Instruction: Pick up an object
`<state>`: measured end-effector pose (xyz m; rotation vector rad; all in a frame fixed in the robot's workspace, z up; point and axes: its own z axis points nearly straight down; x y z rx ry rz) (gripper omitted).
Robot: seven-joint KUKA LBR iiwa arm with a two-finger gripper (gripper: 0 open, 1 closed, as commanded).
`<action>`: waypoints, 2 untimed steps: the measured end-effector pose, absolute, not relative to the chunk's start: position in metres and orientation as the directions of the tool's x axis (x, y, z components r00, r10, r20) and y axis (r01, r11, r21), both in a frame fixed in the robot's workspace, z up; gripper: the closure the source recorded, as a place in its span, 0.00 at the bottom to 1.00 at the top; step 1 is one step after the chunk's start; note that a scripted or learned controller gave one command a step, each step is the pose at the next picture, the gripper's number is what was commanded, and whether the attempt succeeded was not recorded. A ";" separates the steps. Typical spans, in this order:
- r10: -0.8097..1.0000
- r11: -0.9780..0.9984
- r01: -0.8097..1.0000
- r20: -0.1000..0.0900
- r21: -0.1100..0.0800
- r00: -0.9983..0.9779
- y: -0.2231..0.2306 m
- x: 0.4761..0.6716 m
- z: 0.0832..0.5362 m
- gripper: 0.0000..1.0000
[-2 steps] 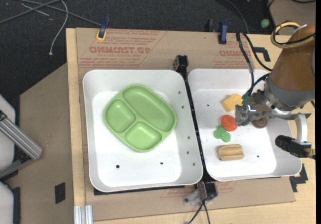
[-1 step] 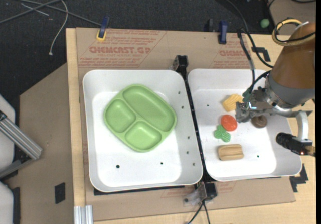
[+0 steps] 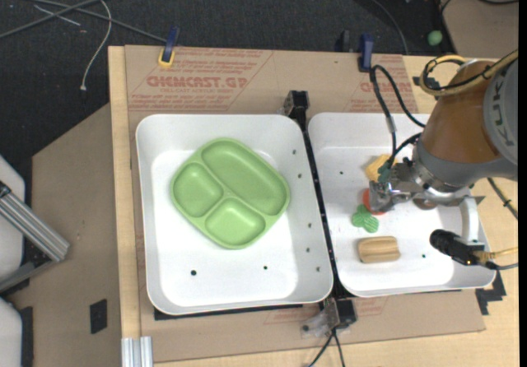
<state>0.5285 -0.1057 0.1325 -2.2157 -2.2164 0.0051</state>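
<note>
The gripper [image 3: 381,197] hangs low in the right bin [image 3: 346,151], wrist bent down, probably so it can drop straight onto the small toys there. Whether it is wide or closed I cannot tell. A green toy [image 3: 365,220] lies just beside it on the near-left, the likeliest target but too lumpy to show an axis. Nearer, a tan block [image 3: 379,249] lies flat, its long axis left–right.

Two white bins in all: one left bin [image 3: 156,217] and one right bin [image 3: 346,143]. One green plate [image 3: 230,192], split into three compartments, lies in the left bin. In the right bin three small things can be told apart: one tan block [image 3: 378,249], one green piece [image 3: 365,220] and one yellow piece [image 3: 380,166]. Two clamps, a yellow-handled clamp [image 3: 170,44] and a blue clamp [image 3: 366,51], grip one cardboard sheet [image 3: 247,77]
</note>
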 end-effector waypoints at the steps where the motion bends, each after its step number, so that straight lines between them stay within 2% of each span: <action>1: 1.000 0.000 1.000 0.002 0.002 0.000 -0.105 0.530 0.086 0.00; 2: 1.000 -0.001 1.000 0.001 0.008 0.001 -0.106 0.532 0.100 1.00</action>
